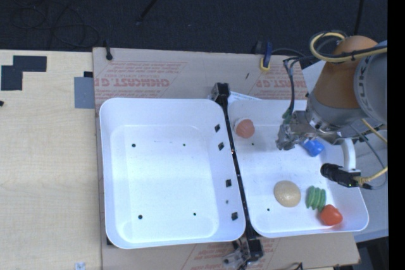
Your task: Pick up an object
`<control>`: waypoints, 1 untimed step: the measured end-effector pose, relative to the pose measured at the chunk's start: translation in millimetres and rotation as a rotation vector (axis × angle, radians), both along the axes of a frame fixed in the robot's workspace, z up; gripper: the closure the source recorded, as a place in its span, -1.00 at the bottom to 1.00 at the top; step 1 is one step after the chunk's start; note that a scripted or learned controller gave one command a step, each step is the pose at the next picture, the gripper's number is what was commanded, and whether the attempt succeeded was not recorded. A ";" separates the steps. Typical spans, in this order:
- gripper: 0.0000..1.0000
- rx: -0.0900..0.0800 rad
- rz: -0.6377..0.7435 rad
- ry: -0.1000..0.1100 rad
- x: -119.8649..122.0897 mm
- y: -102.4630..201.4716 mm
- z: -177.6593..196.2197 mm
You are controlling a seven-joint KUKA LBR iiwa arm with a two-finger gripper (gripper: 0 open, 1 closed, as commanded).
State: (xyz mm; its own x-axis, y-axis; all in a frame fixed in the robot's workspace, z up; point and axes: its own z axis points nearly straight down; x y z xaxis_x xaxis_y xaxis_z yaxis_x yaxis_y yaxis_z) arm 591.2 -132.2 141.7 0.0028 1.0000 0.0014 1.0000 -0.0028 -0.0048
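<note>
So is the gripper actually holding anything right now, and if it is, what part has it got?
It cannot be told. The gripper is low in the right bin, beside the blue object, with nothing visibly between its fingers.

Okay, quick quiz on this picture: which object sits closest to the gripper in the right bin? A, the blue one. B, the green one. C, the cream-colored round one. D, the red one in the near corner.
A: the blue object lies right beside the gripper, while the cream round one, green one and red one lie farther toward the right bin's near edge.

Slanted overhead view of both bins (pixel 107 136)
</note>
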 end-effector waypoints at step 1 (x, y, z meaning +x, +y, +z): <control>1.00 -0.002 0.008 -0.019 -5.2 35.3 161.0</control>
